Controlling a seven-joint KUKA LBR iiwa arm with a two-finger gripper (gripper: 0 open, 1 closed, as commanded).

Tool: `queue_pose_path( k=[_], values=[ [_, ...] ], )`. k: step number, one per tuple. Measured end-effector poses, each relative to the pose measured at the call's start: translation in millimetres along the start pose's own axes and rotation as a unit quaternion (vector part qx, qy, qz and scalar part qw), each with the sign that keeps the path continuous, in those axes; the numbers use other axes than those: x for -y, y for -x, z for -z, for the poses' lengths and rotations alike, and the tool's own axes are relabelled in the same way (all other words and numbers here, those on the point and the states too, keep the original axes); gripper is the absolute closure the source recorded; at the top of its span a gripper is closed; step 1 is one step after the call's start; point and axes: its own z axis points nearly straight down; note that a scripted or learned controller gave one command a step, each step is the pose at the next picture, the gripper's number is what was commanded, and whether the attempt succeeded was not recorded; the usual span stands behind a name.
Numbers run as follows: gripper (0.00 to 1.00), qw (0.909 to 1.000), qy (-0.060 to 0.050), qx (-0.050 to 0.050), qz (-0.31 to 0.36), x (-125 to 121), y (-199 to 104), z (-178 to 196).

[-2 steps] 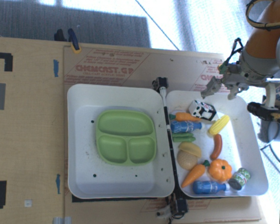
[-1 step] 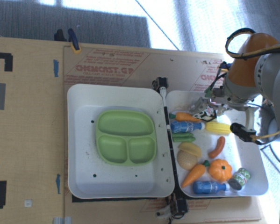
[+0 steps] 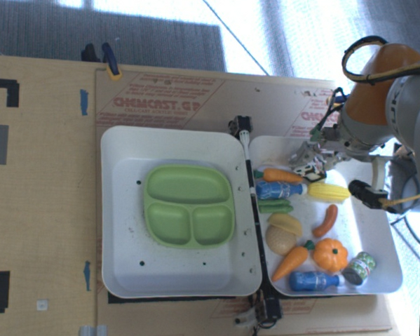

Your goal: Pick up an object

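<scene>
The right bin (image 3: 391, 268) holds several toy foods. A small carrot (image 3: 283, 177), a blue bottle (image 3: 279, 191) and a yellow corn cob (image 3: 328, 192) lie at its far end. A red sausage (image 3: 325, 220), a beige potato (image 3: 284, 232), a larger carrot (image 3: 291, 261), an orange pumpkin (image 3: 330, 254), a second blue bottle (image 3: 315, 280) and a green can (image 3: 360, 268) lie nearer. My gripper (image 3: 312, 161) hangs low over the bin's far end, just beyond the small carrot and the corn. A small black-and-white thing (image 3: 311, 173) sits right at its tip.
The left bin (image 3: 117, 194) carries a green divided plate (image 3: 189, 205). A green bean (image 3: 275, 206) lies beside the upper blue bottle. A black clamp (image 3: 239, 124) stands at the far end of the ridge between the bins. The arm's grey and orange wrist (image 3: 383, 88) crosses the right bin's far corner.
</scene>
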Motion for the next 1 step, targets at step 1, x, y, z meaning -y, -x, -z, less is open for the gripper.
queue_pose_path(
  k=[1],
  values=[
    [1.0, 1.0, -0.009, -0.003, 0.001, 43.4, -50.8, 79.2]
  ],
)
